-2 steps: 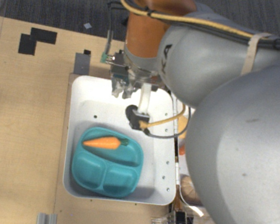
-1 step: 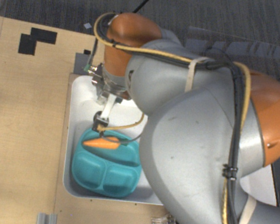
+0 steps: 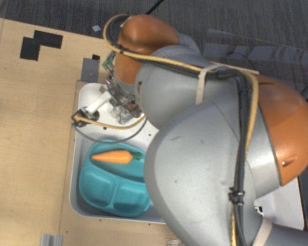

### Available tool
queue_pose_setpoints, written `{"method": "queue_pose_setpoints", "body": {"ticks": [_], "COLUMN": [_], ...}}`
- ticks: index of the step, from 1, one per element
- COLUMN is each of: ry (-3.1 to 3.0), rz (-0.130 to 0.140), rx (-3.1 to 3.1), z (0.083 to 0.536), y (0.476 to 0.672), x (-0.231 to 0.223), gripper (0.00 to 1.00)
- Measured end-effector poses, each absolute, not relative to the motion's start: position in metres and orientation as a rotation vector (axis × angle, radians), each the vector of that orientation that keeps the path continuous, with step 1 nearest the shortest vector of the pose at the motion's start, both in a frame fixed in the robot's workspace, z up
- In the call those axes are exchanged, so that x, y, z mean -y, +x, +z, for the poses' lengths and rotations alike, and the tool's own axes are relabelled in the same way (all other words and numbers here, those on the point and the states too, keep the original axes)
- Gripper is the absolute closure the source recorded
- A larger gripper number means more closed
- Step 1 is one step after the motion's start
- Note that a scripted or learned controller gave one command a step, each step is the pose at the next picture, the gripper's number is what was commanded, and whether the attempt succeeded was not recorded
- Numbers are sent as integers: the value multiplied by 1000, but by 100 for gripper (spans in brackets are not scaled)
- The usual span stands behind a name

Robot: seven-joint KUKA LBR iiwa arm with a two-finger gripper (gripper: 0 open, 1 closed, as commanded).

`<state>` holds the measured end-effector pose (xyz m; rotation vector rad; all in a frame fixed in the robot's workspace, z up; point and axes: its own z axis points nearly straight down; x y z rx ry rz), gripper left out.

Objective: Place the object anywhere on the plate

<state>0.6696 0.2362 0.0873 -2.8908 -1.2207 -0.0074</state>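
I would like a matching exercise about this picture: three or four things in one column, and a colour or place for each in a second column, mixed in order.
Things:
1. carrot
2. plate
3. gripper
4. bin

Descriptions:
A. teal, with compartments
B. white, holding the plate
C. orange, lying on the upper compartment of the plate
D. above the plate in the picture, over the far end of the bin

Pairs: 1-C, 2-A, 3-D, 4-B
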Motion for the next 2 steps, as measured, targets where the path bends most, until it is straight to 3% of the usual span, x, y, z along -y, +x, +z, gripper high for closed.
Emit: {"method": "queue_pose_setpoints", "body": {"ticks": [2], "ry": [-3029], "rz": [-4], "rx": [823], "z": [109], "y": [658], "x": [-235], "gripper": [100]}}
